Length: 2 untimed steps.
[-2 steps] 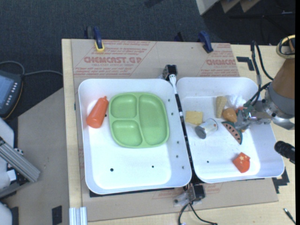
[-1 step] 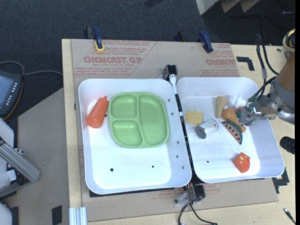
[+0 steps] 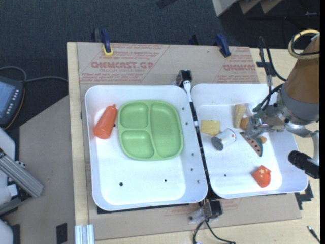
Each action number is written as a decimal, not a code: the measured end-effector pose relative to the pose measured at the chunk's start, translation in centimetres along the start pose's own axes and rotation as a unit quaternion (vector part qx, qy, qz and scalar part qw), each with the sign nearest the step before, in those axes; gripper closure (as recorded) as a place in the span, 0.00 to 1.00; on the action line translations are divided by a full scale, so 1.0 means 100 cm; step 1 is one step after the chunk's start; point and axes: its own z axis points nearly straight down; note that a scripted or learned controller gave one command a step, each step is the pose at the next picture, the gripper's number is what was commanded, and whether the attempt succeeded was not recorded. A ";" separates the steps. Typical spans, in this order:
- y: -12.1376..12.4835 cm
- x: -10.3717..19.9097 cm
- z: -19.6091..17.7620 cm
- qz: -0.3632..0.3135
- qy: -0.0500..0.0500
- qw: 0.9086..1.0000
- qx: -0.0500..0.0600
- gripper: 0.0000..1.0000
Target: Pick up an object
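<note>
The table (image 3: 152, 60) was a sheet of brown board printed with red lettering, held at its far edge by two blue clamps (image 3: 106, 40), and it stood on dark blue-grey carpet (image 3: 76, 9). Two shallow white bins lay on it side by side. The left bin (image 3: 142, 187) held a green divided plate (image 3: 151, 129) near its middle, with an orange carrot-like toy (image 3: 105, 122) just left of the plate. To the right of that plate, the right bin (image 3: 238, 182) carried a yellow wedge (image 3: 210, 126), a grey-and-white cylinder (image 3: 223, 139), a tan bread-like piece (image 3: 239, 115), a watermelon slice (image 3: 257, 145) and a red-orange toy (image 3: 262, 176). The hand (image 3: 254, 126) hung low over the right bin, between the bread-like piece and the watermelon slice; whether it was open or closed, or gripped anything, could not be told.
</note>
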 end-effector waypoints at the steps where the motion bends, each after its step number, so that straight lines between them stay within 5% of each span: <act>1: -0.014 0.035 0.014 0.001 0.000 1.000 0.001 1.00; 2: -0.005 0.038 -0.002 0.002 -0.002 1.000 -0.002 1.00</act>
